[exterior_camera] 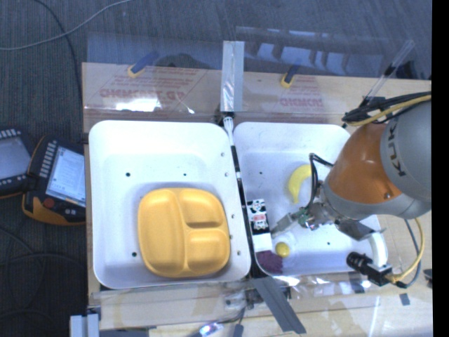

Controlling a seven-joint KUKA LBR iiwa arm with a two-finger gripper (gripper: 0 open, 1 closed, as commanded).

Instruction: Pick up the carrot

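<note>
The gripper (300,216) hangs low over the right bin (280,140), under the arm's orange band (361,170). The wrist and its cables cover it from above, so whether it is spread or pressed together cannot be told, nor whether it touches anything. Nothing can be seen held in it.

Where the carrot lies cannot be told from this view; none of the things in sight can be named as it with any certainty.

Counted around the gripper, there are four loose things in the right bin:
- One curved yellow piece (299,181) lies just beyond the gripper, toward the far wall, partly hidden by the wrist.
- One small yellow ball (282,248) sits near the gripper, on the near side.
- One dark purple lump (269,260) is just beside that ball, further from the gripper, in the bin's near corner.
- One black-and-white item (257,216) lies away from the arm, against the wall shared by the two bins.

The left bin (112,142) lies well apart from the gripper and holds one yellow divided tray (184,232).
</note>
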